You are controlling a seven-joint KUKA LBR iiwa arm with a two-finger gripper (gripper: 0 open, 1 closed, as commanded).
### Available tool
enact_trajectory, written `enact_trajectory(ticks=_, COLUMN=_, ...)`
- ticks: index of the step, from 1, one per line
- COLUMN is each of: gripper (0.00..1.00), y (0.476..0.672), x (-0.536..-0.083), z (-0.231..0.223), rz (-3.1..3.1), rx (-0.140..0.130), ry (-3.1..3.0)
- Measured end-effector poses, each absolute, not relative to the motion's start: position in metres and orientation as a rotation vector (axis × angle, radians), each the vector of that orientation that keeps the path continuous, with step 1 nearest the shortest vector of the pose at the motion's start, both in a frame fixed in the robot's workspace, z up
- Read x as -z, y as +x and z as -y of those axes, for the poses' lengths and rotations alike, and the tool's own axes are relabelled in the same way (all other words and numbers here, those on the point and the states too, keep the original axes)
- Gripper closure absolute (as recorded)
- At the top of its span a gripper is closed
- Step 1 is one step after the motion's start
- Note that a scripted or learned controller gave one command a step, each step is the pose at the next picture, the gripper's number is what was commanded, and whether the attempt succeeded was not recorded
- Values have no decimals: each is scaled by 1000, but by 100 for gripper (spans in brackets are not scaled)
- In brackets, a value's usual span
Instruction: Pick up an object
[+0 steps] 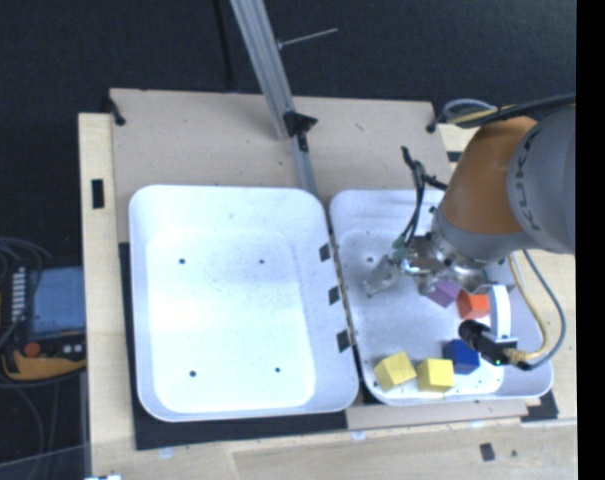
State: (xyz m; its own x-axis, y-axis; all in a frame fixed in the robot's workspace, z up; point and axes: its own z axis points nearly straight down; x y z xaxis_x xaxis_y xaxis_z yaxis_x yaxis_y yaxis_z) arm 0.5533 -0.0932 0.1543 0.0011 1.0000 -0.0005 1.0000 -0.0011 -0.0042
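The right bin holds several small blocks. A purple block and an orange block lie together near the bin's middle right. A blue block sits near the front, with two yellow blocks to its left along the front wall. My gripper hangs over the bin's left-middle floor, just left of the purple block and apart from it. I see nothing held in it. The arm's orange band covers the bin's back right.
The left bin is beside the right one, sharing a middle rim with black clips. A slanted metal post rises behind the bins. A black cable and white part trail by the arm. Electronics sit at the far left.
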Motion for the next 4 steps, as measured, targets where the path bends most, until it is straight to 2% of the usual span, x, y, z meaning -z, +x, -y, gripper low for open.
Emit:
enact_trajectory(ticks=1, gripper=0, y=552, x=-102, z=94, rz=2217, rx=-5, ry=-2221)
enact_trajectory(ticks=2, gripper=100, y=554, x=-115, z=96, rz=2215, rx=3, ry=-2234)
enact_trajectory(ticks=4, gripper=100, y=562, x=-216, z=104, rz=2229, rx=6, ry=-2223)
